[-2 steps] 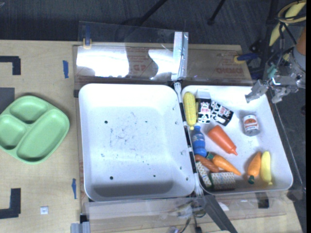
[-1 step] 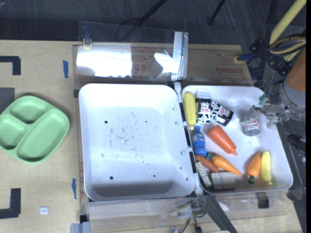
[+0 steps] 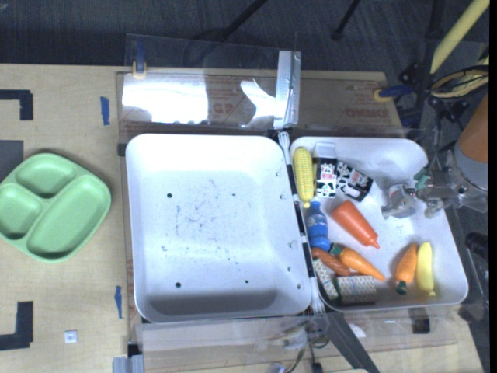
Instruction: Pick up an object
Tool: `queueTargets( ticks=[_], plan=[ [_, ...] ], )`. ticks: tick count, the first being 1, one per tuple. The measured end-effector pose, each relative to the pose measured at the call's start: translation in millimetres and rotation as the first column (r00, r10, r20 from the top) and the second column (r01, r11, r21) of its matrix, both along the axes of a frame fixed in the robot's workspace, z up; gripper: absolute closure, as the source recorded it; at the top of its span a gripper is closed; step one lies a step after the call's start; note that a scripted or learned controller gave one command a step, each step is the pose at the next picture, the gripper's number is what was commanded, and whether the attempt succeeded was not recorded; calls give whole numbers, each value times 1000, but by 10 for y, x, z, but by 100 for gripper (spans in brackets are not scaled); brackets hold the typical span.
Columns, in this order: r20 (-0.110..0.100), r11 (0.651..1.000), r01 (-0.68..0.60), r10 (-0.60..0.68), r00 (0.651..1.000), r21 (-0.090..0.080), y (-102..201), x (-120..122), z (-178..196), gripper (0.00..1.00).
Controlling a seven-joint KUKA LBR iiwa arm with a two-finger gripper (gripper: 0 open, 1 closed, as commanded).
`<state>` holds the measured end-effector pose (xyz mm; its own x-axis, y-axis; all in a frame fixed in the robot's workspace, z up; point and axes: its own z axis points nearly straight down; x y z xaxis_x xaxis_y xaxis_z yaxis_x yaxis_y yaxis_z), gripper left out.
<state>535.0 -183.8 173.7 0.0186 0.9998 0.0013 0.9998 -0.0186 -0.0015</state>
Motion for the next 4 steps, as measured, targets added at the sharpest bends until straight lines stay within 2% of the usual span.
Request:
queueTargets(
  ticks=[1,2,3,4],
  plan=[
    [-4,999,47,-47,999,10,-262,-554,-743,0],
    [1,999,51,-51,999,5,-285,-546,-640,100],
    [-2,999,47,-47,999,10,-262,-541,-642,0],
    [3,992,-126,126,992,-1,-150,-546,-871,0]
  ],
)
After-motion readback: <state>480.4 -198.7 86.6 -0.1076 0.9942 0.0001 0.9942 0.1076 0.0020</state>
